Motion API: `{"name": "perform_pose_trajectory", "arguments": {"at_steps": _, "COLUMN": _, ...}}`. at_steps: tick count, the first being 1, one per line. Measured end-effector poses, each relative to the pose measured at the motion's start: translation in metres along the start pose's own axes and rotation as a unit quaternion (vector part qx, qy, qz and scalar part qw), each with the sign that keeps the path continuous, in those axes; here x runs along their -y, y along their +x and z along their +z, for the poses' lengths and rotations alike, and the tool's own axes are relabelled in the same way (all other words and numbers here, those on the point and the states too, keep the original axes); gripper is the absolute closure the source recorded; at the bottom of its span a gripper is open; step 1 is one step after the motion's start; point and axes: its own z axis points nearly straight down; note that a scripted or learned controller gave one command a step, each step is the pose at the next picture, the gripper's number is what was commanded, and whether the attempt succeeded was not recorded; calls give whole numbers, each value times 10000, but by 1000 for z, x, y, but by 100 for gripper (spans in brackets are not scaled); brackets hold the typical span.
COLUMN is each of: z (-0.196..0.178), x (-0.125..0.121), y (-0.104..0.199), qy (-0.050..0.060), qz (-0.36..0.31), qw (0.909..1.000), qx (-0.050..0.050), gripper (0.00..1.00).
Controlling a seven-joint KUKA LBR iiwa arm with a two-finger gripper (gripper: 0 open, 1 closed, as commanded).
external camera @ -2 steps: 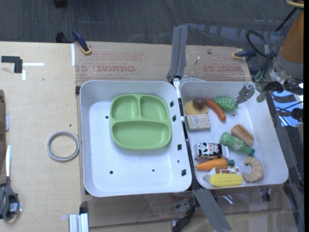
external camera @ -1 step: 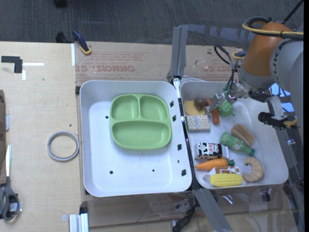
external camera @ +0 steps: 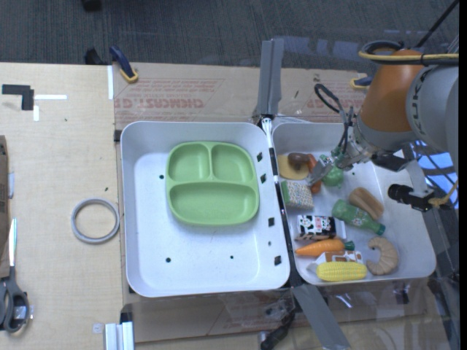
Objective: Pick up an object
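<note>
The right bin [external camera: 408,265] holds several toy foods. Near its back are a brown and yellow piece [external camera: 293,165], a red piece [external camera: 314,172] and a small green object [external camera: 333,176]. My gripper [external camera: 338,160] hangs low at the back of this bin, directly over the small green object and close to it or touching it. Further forward lie a checkered block [external camera: 298,193], a green bottle [external camera: 357,218], a bread roll [external camera: 367,201], a cow-patterned carton [external camera: 315,226], a carrot [external camera: 319,248], a corn cob [external camera: 341,271] and a croissant [external camera: 383,255].
The left bin [external camera: 139,217] holds a green divided plate [external camera: 212,183]. A wall [external camera: 273,195] separates the two bins. On the bench to the left lie a tape ring [external camera: 95,220] and scissors [external camera: 13,297]. The arm [external camera: 398,97] covers the right bin's back right corner.
</note>
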Motion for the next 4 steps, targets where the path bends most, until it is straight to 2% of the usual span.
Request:
{"name": "perform_pose_trajectory", "arguments": {"at_steps": 1, "z": -15, "x": -3, "y": -3, "qy": -53, "qz": 17, "qw": 10000, "qx": 40, "gripper": 100}}
{"name": "perform_pose_trajectory", "arguments": {"at_steps": 2, "z": -11, "x": 0, "y": -2, "qy": -12, "qz": 15, "qw": 10000, "qx": 11, "gripper": 0}}
{"name": "perform_pose_trajectory", "arguments": {"at_steps": 3, "z": -5, "x": 19, "y": -1, "qy": -47, "qz": 263, "qw": 9996, "qx": 14, "gripper": 0}}
{"name": "perform_pose_trajectory", "arguments": {"at_steps": 4, "z": -13, "x": 19, "y": -2, "qy": -45, "qz": 275, "qw": 9996, "qx": 17, "gripper": 100}}
